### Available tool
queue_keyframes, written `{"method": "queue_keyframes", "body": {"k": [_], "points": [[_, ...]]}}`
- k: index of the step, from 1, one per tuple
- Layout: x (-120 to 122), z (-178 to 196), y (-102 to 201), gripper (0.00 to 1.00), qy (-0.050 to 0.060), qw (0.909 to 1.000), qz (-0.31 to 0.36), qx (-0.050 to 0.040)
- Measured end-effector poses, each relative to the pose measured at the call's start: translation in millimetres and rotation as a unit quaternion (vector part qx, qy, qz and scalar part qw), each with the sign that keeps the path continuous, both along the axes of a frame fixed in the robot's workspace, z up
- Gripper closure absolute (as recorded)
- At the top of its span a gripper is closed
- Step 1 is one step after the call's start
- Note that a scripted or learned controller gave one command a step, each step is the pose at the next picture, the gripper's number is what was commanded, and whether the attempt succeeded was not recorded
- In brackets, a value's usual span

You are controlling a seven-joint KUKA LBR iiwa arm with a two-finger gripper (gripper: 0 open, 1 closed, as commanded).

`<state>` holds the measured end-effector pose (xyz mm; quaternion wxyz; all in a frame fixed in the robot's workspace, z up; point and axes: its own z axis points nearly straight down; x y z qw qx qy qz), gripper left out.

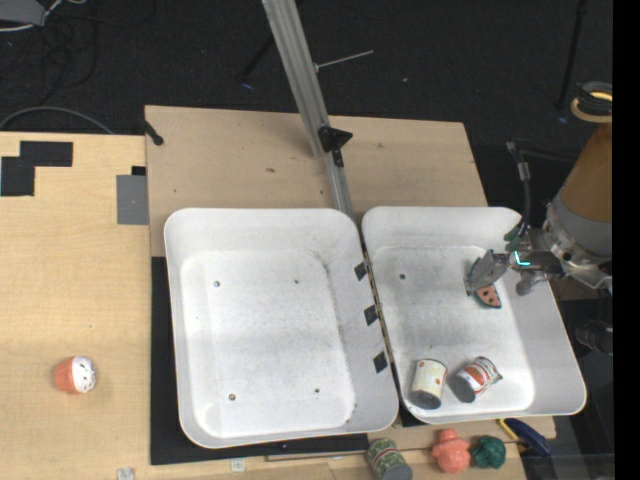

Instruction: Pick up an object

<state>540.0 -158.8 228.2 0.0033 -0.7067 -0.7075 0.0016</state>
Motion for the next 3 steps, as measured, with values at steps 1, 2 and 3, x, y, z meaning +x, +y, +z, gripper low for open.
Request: {"method": "queue_keyframes", "body": {"k": [1,2,3], "points": [[0.6,2.0,-0.9,0.0,-0.002,1.0,-0.001,-0.0007],[3.7,-42.6,-2.5,0.0,0.0,1.0,-0.001,-0.0002],[-0.2,-104.7,5.4,0.0,0.001,1.0,-0.001,0.0003]]}}
